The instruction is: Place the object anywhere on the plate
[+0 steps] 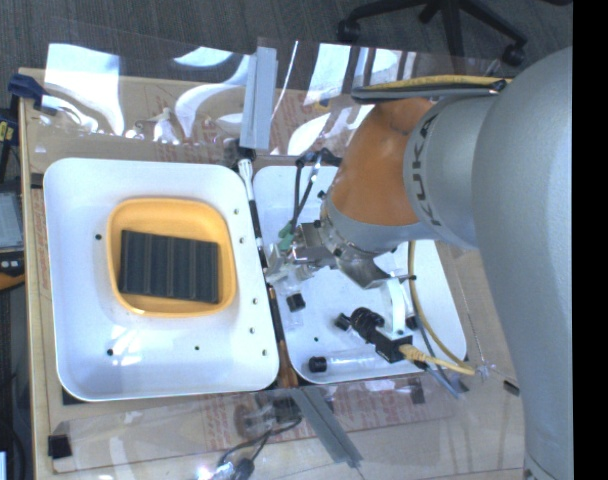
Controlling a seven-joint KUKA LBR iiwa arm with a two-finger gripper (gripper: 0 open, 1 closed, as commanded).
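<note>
A yellow plate point(168, 218) with a dark ribbed centre lies in the left white bin point(74, 348). My gripper point(284, 258) hangs low over the left edge of the right bin point(439, 298), close to the divider between the bins. Just below it a small black piece point(293, 301) lies on the bin floor. A clear tube with a black end point(349, 365) lies along the front of the right bin. The grey arm with its orange band point(384, 173) covers much of the right bin.
A grey metal bar point(258, 93) stands upright behind the bins. Crumpled clear plastic point(184, 113) lies along the back edge of the bench. Metal brackets and cables point(284, 413) sit at the bench's front edge.
</note>
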